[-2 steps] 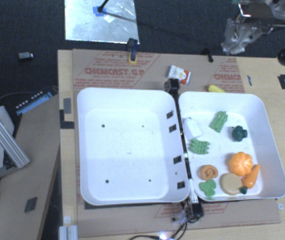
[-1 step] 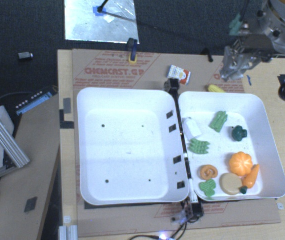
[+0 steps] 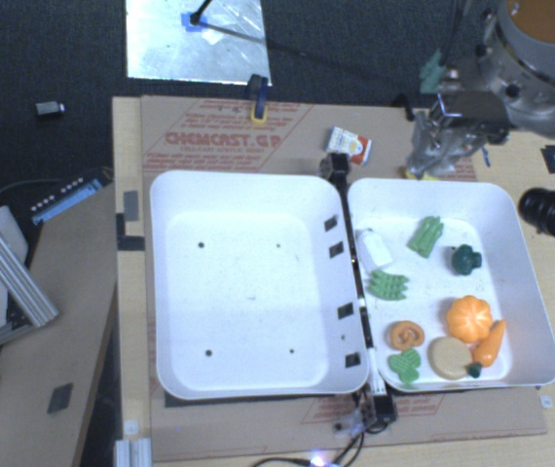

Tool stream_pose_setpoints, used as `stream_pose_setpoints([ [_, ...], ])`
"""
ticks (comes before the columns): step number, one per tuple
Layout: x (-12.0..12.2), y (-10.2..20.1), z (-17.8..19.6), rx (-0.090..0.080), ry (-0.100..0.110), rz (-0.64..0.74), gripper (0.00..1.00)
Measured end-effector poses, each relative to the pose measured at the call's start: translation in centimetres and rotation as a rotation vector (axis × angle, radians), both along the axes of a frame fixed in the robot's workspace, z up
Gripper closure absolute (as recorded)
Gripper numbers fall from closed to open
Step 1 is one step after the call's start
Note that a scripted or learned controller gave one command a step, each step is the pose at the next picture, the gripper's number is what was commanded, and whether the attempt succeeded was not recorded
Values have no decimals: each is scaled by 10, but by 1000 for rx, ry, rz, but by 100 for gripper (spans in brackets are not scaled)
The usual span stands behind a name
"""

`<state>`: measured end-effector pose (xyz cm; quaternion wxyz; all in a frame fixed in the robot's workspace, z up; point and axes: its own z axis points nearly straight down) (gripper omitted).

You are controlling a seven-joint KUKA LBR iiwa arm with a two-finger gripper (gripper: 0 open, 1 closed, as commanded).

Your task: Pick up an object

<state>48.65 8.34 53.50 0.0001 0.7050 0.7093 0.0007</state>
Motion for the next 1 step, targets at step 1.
stream_pose_setpoints([
  [1,67,-35,-1,-2,-2,-8,100],
])
